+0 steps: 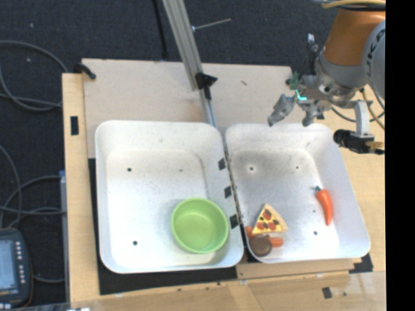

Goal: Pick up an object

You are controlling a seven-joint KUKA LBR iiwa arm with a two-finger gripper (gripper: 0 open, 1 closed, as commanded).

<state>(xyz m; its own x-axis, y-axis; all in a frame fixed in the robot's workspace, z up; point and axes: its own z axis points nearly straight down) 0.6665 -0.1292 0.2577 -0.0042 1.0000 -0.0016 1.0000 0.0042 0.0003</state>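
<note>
Orange plastic, one toy carrot (325, 205): lies on the floor of the right-hand bin (337, 153), toward its right wall, apart from everything else. Long axis runs roughly away from the camera with a slight lean, the thin top end farther off and the blunt end nearer.

Pizza slice (268, 219), toy, yellow with red spots: near front corner of the same bin, by the divider. Touching it in front, a brown round piece (261, 245) and a small orange piece (277, 241); their exact kind is too small to tell.

Green bowl (200, 225), upright, in the left-hand bin (130, 148), near its front right corner.

Gripper (296, 111): hangs above the far rim of the right-hand bin, fingers spread apart with nothing between them.

Governing relation: every candidate lies toward the camera from the gripper, across the bin floor. The carrot is the likeliest pick, being isolated and slender; it lies nearly straight toward the viewer from the fingers and slightly right. A grasp would probably want the fingers closing across its narrow width, not along its length. The pizza cluster sits farther off, crowded against the wall, and looks the harder take.
</note>
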